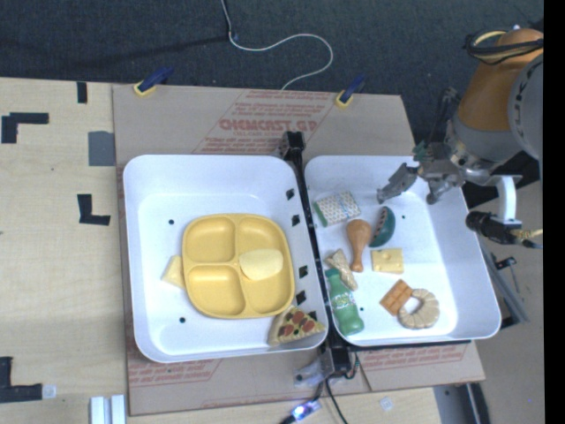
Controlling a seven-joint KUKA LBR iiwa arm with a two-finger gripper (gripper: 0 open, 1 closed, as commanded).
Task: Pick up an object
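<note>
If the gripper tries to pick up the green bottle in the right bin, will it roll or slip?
The green bottle lies on its side against the bin wall, so it may roll when nudged. Its rounded, glossy-looking body could slip between fingers. It looks like a small toy, probably light.

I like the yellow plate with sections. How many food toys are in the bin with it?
3 in the left bin: a pale round piece in the plate, a yellow wedge at the plate's left edge, and a pizza slice in the near-right corner. The plate may hide more.
</note>
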